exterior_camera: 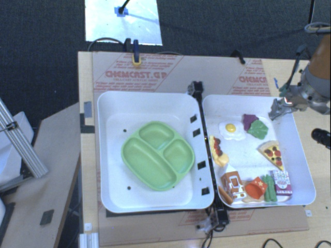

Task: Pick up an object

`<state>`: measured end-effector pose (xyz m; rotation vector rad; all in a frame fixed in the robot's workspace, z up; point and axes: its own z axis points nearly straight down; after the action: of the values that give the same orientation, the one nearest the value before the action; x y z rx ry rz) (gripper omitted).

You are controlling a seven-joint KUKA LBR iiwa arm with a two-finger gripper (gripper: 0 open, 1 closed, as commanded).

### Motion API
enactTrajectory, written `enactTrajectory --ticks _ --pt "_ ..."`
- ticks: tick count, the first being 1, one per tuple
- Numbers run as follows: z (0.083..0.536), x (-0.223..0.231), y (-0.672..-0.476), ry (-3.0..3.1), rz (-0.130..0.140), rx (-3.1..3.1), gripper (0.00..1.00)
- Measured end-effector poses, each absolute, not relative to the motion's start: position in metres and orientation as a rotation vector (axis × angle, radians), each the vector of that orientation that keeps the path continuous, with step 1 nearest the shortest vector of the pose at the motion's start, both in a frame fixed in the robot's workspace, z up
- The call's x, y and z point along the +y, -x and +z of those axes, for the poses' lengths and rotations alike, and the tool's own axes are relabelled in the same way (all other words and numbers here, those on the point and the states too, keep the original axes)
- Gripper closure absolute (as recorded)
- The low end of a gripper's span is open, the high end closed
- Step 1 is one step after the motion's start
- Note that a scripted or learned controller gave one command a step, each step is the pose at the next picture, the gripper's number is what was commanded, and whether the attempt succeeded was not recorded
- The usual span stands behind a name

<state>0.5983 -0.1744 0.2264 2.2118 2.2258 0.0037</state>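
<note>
The right bin (295, 138) holds several toy foods: a fried egg (231, 130), a purple piece (250, 120) touching a green leafy piece (258, 129), a pizza slice (272, 153), a yellow and red piece (217, 152) by the left wall, an orange carton (232, 185), a red-orange piece (254, 189), a green piece (270, 187) and a small box (282, 182). My gripper (277, 109) hangs over the bin's far right corner, up and right of the green leafy piece. Nothing shows between its fingers.
The left bin (111, 118) holds a green divided plate (158, 155). A black divider with clips (199, 138) runs between the bins. The grey arm (318, 81) comes in from the right edge. A blue and yellow clamp (135, 53) stands at the bench's far edge.
</note>
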Motion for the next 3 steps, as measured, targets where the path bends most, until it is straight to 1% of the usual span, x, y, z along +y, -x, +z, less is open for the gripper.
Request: enactTrajectory --ticks 1,2,3 --pt "0.216 -0.118 -0.596 -2.212 0.002 2.232 1.00" --pt "0.229 -0.061 -0.601 -2.209 0.005 2.233 1.00" --pt "0.216 -0.012 -0.595 -2.212 0.002 2.233 1.00"
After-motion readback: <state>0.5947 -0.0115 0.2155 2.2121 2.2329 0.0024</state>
